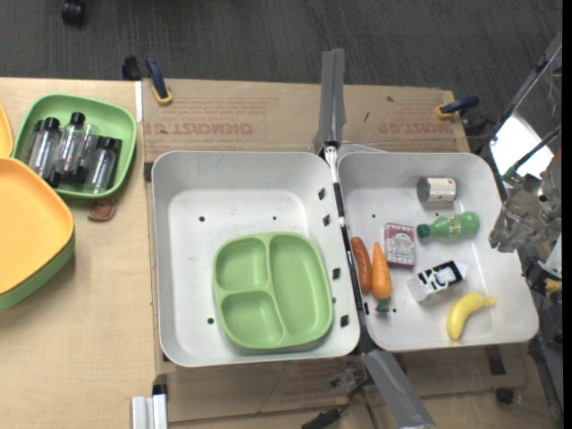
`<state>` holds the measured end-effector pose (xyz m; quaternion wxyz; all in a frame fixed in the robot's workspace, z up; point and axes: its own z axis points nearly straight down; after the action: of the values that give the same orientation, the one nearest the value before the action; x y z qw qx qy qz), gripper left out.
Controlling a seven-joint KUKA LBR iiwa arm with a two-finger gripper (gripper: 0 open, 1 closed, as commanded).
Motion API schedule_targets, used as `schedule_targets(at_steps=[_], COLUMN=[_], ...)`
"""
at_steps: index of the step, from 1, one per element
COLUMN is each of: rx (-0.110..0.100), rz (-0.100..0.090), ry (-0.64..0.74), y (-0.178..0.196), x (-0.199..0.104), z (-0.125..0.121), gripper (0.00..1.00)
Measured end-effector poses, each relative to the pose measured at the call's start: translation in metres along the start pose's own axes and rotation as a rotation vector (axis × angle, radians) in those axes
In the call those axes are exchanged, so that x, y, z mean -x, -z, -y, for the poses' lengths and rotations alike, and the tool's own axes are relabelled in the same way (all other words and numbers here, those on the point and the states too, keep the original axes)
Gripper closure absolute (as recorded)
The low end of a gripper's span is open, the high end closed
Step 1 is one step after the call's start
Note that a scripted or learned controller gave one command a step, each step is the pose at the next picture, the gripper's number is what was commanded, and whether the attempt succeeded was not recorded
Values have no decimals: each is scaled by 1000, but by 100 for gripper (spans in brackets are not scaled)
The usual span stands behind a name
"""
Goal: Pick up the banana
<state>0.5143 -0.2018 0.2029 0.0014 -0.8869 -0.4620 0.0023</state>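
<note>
From above, the counter (80, 329) is pale wood, with a brown cardboard sheet (241, 119) spread under two white bins, and dark carpet (268, 16) runs behind it. A blue clamp (158, 80) and another clamp (456, 107) pin the cardboard's back edge.

The left bin (179, 239) holds a green divided tray (273, 289) with three compartments. The right bin (429, 164) is busier: the banana (465, 312) lies near its front right corner, just beside a small black-and-white carton (438, 280). Along the inner wall lie a sausage-like orange-red piece (360, 263) and a carrot (381, 273), side by side. There is a small pink packet (399, 244) in the middle, a green bottle (451, 227) lying flat, and a small can (437, 189) on its side toward the back.

Far left, a green dish (40, 114) carries several dark-capped vials (71, 153), and stacked orange plates (31, 231) are cut off by the frame.

At the right edge the tool (517, 222) hangs over the bin's right rim, well apart from the banana; it is a grey tangle, partly cropped, and I cannot tell how it is set.
</note>
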Motion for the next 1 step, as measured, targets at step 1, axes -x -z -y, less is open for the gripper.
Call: schedule_targets(at_steps=[1], rx=[4], rz=[1], ry=[294], y=[23], x=[-78], z=[-74], gripper=[100])
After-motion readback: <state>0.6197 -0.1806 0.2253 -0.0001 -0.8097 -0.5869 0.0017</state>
